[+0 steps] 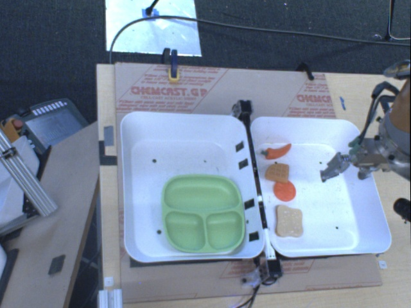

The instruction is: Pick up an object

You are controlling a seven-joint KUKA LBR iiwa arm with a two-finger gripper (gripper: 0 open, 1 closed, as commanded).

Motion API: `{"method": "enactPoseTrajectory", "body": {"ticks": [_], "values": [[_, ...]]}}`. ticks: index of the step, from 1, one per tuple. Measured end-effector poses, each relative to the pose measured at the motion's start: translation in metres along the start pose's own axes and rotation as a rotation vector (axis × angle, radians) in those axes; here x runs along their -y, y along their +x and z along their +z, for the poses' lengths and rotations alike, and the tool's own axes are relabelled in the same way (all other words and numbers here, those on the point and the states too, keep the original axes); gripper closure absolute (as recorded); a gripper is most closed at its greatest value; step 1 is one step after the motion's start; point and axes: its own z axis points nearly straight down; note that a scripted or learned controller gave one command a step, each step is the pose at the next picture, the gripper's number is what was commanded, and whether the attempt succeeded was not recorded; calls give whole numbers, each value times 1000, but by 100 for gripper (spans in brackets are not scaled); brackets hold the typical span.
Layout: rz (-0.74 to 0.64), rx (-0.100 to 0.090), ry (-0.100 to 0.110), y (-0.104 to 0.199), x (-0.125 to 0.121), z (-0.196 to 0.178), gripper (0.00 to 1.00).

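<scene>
1. Two white bins sit side by side. The left bin (138,133) holds a green tray (203,212).
2. The right bin (366,236) holds an orange carrot (278,151), a brown piece (277,172), a red round slice (284,190) and a slice of bread (289,221) along its left side.
3. The gripper (334,169) hangs over the right bin's right part, apart from the food; I cannot tell how it is set.

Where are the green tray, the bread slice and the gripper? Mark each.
green tray (192,198): camera view, bare floor of its wide upper compartment.
bread slice (289,221): camera view, middle of its top face.
gripper (332,170): camera view, at its fingertips.
</scene>
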Motion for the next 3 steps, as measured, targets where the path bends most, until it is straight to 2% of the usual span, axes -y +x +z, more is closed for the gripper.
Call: {"method": "enactPoseTrajectory", "body": {"ticks": [1,2,3], "values": [[-3,2,-11,0,-2,-5,0],[-1,1,-8,7,-4,38,0],[0,0,-5,10,-2,100,0]]}}
